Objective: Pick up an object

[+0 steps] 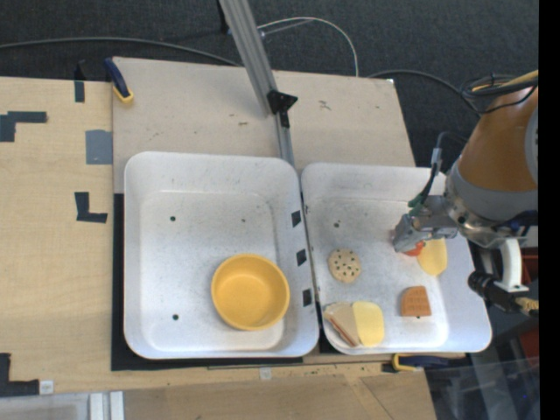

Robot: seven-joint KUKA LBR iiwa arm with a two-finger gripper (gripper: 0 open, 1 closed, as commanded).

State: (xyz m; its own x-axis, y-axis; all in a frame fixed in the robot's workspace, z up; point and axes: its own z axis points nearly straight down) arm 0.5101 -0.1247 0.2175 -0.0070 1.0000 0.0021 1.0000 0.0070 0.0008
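In the right bin (367,186) lie a round cookie (345,266), a pale yellow piece (433,257), an orange-brown block (416,302), and at the front edge a sandwich-like item (343,324) beside a yellow slab (368,323). My gripper (409,237) reaches in from the right and hangs low over the bin, right beside the pale yellow piece, with a small red bit showing at its tip. A yellow bowl (250,291) sits in the left bin (166,191).
A grey metal pole (254,51) slants down from the top to the divide between the bins. The arm's orange band (499,147) and grey wrist fill the right side. Cables run across the dark floor behind the bench.
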